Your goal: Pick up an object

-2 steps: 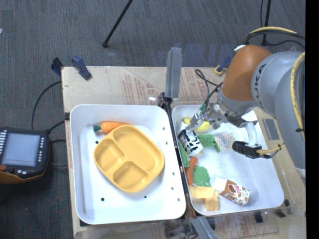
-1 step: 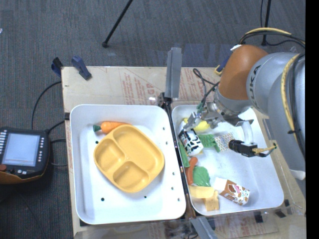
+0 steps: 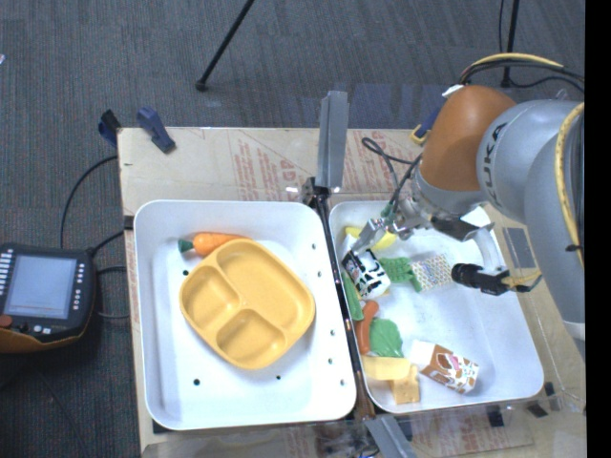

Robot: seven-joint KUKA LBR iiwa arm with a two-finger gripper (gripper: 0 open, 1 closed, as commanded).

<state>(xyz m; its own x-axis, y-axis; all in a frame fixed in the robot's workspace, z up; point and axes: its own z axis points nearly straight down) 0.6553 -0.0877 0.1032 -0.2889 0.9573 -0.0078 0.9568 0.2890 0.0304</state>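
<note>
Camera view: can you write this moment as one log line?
arm: over right bin | tool: above cow toy | tray, carrot: left bin

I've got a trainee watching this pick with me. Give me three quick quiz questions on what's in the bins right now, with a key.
1. True or false: the yellow tray lies in the left bin.
2. Which thing lies against the tray's far edge? A) a carrot B) a spoon C) a cup
3. Fill in: the gripper is over the ____ bin, near the black-and-white toy.

Key: 1 true. 2 A, the carrot. 3 right; that is the right bin, which also holds the small carton.
</note>
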